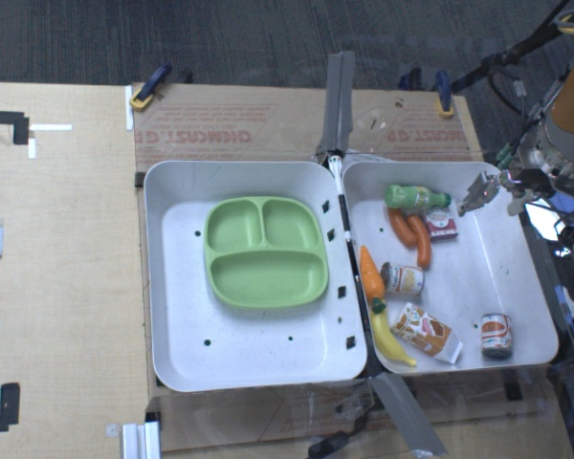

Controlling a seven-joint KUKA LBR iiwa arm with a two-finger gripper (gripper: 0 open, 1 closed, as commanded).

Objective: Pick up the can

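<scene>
The can (496,336) stands near the front right corner of the right bin (533,268), apart from the carton (427,333) and banana (389,338) to its left. My gripper (479,192) hovers well apart from it, over the bin's far right part, fingers spread and holding nothing, just right of the green bottle (416,197).

Two shallow white bins: left bin (163,285), right bin (526,256). Left holds one green divided plate (266,252), three compartments. Right holds one green bottle (416,197); two orange-red sausage-like pieces (413,234), possibly hot dogs, hard to tell at this size; one small red-and-white packet (443,226); one carrot (371,274); one banana (387,338); one juice carton (426,333); one small jar (403,279); one can (496,336). One gripper (478,194).
</scene>
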